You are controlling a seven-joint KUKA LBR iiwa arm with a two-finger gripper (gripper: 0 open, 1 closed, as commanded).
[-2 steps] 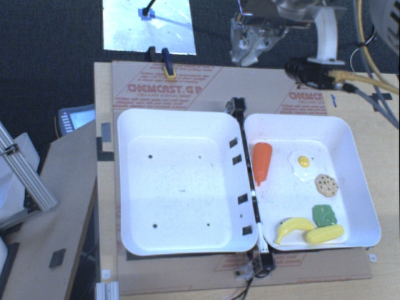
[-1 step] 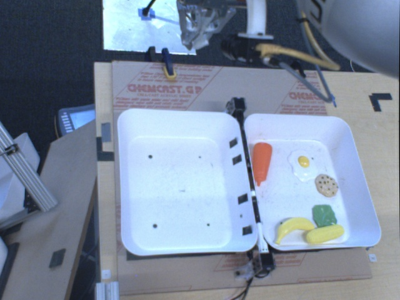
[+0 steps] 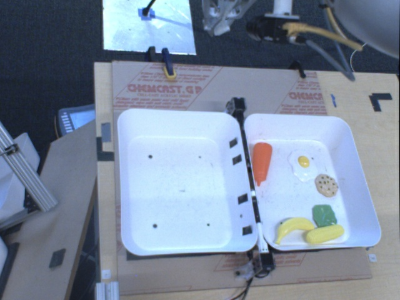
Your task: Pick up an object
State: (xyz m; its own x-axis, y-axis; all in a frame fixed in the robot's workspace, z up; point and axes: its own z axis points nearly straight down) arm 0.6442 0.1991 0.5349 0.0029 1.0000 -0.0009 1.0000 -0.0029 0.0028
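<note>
Gripper: the two-finger metal gripper (image 3: 220,11) hung at the top of the view, beyond the bench's far edge, well apart from both bins; I could not tell how its jaws stood.
Right bin: the shallow white plastic bin on the right (image 3: 359,167) carried all the toys.
Carrot: an orange tapered plastic carrot (image 3: 260,161) lay near that bin's left wall, thin end toward the near edge.
Egg: a white fried egg with a yellow yolk (image 3: 302,165) sat toward the far edge, mid-bin.
Cookie: a round tan speckled cookie (image 3: 325,184) lay just beside the egg, on its near-right side.
Green piece: a small green leafy toy (image 3: 324,214) rested near the near-right corner.
Bananas: a curved yellow banana (image 3: 292,227) and a yellow oblong toy (image 3: 324,234) lay along the near edge, ends about touching.
Left bin: the matching white bin on the left (image 3: 125,167) stood beside it, walls touching.
</note>
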